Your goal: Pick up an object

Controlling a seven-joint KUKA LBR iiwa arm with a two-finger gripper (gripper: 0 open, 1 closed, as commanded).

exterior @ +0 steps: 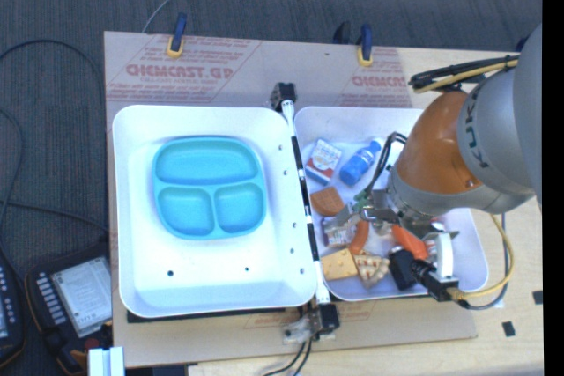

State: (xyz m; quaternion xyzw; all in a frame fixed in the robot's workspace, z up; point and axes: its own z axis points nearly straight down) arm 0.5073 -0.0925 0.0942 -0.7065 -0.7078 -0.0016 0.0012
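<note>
Two white bins sit side by side on the surface. The left bin [132, 189] carries a blue divided tray [210, 187]; the right bin [471, 264] holds the clutter to pick from: a blue bottle [359, 165], a brown lump [328, 201], a tan wedge [338, 265]. The arm [458, 154] hangs low over this pile, likely choosing. Its bulk hides the jaws [374, 220], so I cannot tell their state.

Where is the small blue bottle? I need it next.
In the camera view, the small blue bottle lies in the right white bin, near its upper left, beside a red-and-white packet and above a brown round piece.
</note>
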